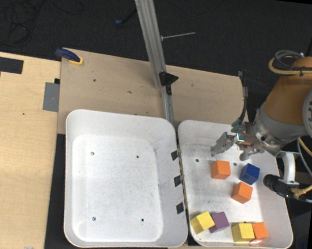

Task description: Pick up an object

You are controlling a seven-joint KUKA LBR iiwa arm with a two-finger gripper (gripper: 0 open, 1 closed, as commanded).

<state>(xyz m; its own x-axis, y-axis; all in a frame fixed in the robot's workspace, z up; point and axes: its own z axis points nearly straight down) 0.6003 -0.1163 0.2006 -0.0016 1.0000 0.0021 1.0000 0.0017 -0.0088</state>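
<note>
Camera view, from above at a slant: wooden table w/ two shallow white bins side by side. Left bin has bare white floor. Right bin holds seven small blocks. Grey arm w/ orange band reaches in from right. Its gripper hangs over the far part of the right bin, fingers spread apart w/ nothing between them. Just below them sit an orange block and a blue block, close together. Another orange block lies nearer. Along the near edge: yellow block touching purple block, then a yellow block beside an orange one. A metal rail leans across the table behind the bins.
</note>
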